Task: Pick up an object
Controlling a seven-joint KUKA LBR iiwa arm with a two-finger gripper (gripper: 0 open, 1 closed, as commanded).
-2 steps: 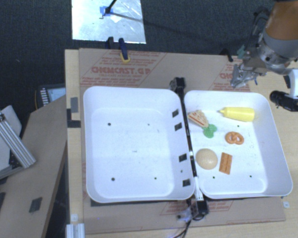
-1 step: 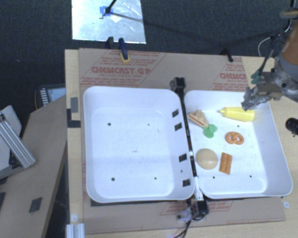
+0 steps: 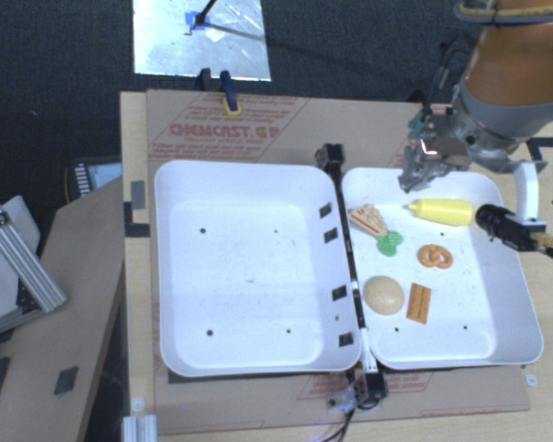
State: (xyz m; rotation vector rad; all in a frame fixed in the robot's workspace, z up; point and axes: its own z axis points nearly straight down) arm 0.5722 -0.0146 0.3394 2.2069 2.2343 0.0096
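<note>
On the counter, the left bin offers smooth white floor, while in the right bin lie a pizza-like wedge, a green scrap, a pale round bun, a ridged orange bar, a pretzel and a glossy yellow bottle. At that bin's twelve o'clock rim the gripper hangs blurred, touching nothing; whether its jaws are parted cannot be told, the arm cut off at one o'clock.

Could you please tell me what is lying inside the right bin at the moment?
The right bin holds a yellow bottle, pizza slice, green piece, pretzel, round bun and brown bar. The hand covers its far rim.
</note>
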